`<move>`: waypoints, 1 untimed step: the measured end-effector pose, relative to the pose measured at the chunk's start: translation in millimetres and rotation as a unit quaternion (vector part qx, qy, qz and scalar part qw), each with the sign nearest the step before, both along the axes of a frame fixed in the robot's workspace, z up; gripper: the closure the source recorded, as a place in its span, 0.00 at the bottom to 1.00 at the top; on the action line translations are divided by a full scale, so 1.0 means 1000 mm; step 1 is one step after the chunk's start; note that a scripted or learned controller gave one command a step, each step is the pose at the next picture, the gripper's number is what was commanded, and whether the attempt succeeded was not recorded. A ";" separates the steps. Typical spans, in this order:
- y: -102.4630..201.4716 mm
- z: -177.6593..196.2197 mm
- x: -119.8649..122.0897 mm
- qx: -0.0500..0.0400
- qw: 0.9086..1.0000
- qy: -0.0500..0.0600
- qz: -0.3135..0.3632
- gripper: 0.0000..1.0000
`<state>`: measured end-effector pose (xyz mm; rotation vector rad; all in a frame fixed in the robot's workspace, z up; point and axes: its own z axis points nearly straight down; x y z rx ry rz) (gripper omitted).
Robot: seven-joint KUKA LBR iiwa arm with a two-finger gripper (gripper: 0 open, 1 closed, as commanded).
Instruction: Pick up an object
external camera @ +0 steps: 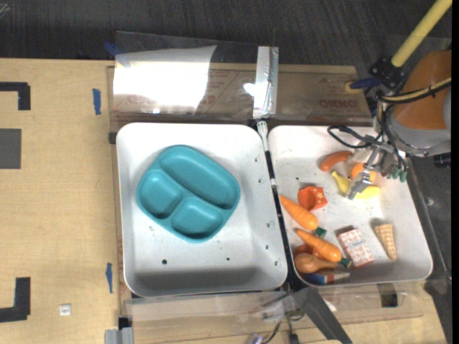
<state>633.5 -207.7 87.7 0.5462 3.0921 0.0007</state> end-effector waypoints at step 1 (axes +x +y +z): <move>0.042 0.001 0.002 -0.001 1.000 0.001 0.014 0.00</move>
